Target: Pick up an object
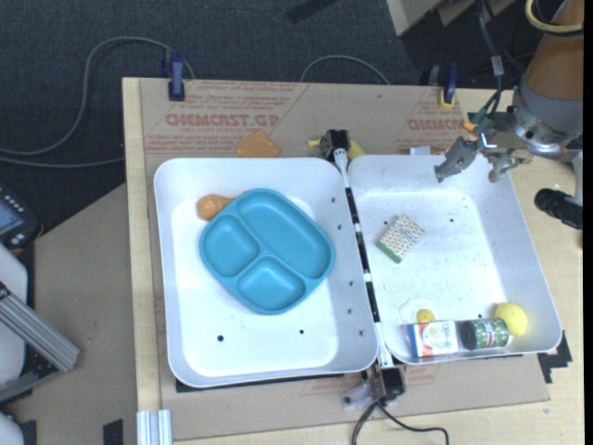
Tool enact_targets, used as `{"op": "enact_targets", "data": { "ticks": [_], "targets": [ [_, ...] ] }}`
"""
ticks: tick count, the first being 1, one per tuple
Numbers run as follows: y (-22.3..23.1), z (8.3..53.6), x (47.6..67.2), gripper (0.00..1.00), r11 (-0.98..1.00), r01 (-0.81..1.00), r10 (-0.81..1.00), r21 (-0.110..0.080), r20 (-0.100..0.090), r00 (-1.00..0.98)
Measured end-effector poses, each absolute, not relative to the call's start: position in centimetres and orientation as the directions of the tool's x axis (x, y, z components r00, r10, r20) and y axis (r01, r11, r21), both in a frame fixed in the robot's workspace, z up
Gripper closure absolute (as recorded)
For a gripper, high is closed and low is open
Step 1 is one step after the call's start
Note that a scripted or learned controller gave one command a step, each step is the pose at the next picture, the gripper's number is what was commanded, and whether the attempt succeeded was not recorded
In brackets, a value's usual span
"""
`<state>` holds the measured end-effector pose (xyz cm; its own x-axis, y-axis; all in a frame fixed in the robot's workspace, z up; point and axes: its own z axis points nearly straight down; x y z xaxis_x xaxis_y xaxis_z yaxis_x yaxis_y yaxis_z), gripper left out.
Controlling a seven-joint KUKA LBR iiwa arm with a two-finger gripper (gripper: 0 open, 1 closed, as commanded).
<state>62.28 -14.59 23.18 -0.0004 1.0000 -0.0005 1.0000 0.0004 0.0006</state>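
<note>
My gripper (473, 167) hangs over the far edge of the right bin (519, 248), its two fingers spread open with nothing between them. Below it in that bin lies a small green checkered block (400, 237), well apart from the gripper. Along the bin's near wall a bottle (459, 335) with a red and white label lies on its side. A yellow lemon-like ball (511, 319) sits at the bottle's right end, and a small yellow piece on a white disc (422, 315) at its left.
The left bin (185, 323) holds a blue divided plate (267, 248) with a small orange object (211, 207) tucked at its far left edge. An orange piece (258, 144) lies on the board behind the bins. A yellow and black clamp (335, 143) sits where the bins meet.
</note>
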Motion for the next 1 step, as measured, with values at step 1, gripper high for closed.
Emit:
{"op": "enact_targets", "data": {
  "ticks": [1],
  "targets": [
    [-10.31,15.62,62.58,0.00,0.003,1.000,1.000,-0.006,0.002,-0.003]
  ]
}}
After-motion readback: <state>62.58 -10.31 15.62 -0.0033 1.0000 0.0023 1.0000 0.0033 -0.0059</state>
